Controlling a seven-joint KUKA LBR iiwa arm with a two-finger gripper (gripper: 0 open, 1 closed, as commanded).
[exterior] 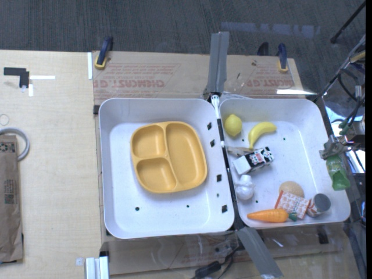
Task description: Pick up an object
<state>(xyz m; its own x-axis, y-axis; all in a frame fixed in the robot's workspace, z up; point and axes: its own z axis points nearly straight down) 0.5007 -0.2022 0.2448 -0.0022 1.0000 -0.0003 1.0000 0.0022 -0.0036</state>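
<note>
Two white bins on the desk: left bin (116, 173) holds a yellow divided plate (168, 156); right bin (308, 132) holds lemon (233, 125), banana (260, 133), carrot (268, 215), small carton (259, 157), all unlifted. Tool (336, 150) sits at the right bin's far rim beside a green bottle (337, 175), grip state impossible to tell; picking apparently not yet done.

A yellow divided plate (169, 156) is being held in the left bin (110, 173) (three compartments); a brown paper bag (9, 196) is lying far left.
</note>
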